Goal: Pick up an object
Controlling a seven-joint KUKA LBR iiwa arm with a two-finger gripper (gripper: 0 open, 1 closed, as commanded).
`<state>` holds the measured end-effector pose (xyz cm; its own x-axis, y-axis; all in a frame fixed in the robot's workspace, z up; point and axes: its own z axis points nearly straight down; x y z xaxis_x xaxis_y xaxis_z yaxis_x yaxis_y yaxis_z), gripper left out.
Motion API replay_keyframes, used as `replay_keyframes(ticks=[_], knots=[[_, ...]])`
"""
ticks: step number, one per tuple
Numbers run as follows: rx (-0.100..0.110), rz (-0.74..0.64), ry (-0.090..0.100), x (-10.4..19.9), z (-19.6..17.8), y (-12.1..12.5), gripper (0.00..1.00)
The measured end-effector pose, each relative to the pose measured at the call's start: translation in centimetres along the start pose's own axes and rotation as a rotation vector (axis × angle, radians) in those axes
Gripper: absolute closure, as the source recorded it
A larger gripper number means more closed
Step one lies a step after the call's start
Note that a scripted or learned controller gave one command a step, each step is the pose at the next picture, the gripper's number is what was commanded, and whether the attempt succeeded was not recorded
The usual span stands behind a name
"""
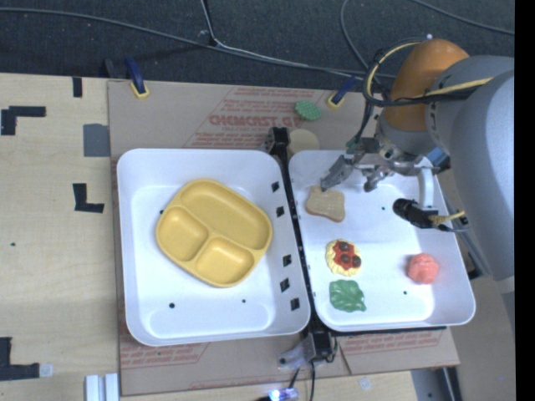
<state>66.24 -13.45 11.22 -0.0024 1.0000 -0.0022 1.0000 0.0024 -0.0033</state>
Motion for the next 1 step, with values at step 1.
replay_keyframes(ticks=[1], knots=[[-0.002, -0.001, 0.001, 0.1, -1.21, 0.07, 1.0]])
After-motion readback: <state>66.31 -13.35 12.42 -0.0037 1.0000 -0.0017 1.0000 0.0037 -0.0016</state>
